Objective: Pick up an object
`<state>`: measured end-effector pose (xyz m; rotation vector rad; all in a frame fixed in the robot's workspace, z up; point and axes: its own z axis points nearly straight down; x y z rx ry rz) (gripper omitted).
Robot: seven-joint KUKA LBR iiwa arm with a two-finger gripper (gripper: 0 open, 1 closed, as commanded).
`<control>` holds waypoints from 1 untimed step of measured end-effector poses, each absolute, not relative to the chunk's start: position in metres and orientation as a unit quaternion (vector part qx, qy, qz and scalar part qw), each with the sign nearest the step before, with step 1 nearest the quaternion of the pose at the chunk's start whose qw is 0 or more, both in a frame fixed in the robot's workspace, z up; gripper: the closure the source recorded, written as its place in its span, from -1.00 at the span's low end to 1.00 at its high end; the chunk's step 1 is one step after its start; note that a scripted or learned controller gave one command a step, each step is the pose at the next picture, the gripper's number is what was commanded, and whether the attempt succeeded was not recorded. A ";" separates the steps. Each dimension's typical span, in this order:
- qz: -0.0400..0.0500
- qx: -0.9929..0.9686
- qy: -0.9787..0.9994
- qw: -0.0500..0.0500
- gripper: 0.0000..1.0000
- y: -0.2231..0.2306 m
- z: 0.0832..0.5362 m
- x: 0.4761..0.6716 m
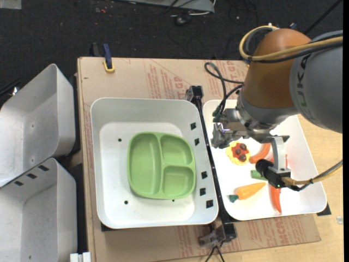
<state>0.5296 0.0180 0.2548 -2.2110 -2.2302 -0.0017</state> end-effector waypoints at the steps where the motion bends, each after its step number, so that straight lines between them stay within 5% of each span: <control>1: 0.001 -0.705 -0.710 0.002 1.00 0.064 0.234 0.519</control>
